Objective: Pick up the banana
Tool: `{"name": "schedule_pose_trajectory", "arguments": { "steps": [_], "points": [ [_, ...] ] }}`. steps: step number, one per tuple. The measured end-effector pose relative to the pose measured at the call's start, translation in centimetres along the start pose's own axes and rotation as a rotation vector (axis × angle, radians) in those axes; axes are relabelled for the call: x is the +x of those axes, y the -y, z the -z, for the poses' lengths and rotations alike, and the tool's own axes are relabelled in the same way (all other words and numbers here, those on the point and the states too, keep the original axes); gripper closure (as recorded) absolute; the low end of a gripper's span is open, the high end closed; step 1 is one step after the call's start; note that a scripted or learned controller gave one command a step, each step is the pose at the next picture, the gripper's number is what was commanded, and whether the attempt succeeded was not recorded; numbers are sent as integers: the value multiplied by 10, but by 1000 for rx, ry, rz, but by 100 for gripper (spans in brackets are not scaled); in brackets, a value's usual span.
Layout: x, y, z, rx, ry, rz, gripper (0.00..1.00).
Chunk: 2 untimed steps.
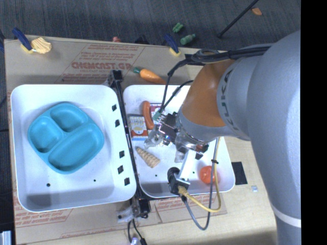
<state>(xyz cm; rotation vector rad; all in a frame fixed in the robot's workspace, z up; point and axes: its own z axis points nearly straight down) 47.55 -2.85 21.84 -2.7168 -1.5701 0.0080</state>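
In the right bin [153, 188], a tomato [206, 174] and a cone [148, 158] lie near the front rim. Behind them the gripper [157, 135] crowds a small box [137, 125]. Its opening and the banana's place cannot be told. A sausage [147, 114] lies farther back.

Bright, even overhead light; sharp focus

A divided plate [65, 136] lies in the left bin [30, 93]; a cone [147, 157] and a sausage [147, 114] lie in the right bin [134, 93].
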Motion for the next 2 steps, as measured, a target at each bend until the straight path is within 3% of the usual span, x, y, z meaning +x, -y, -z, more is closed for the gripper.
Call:
{"name": "schedule_pose_trajectory", "arguments": {
  "steps": [1,2],
  "points": [
    [58,34,-28,3,0,-174,0],
    [93,10,13,-1,-2,-39,0]
  ]
}}
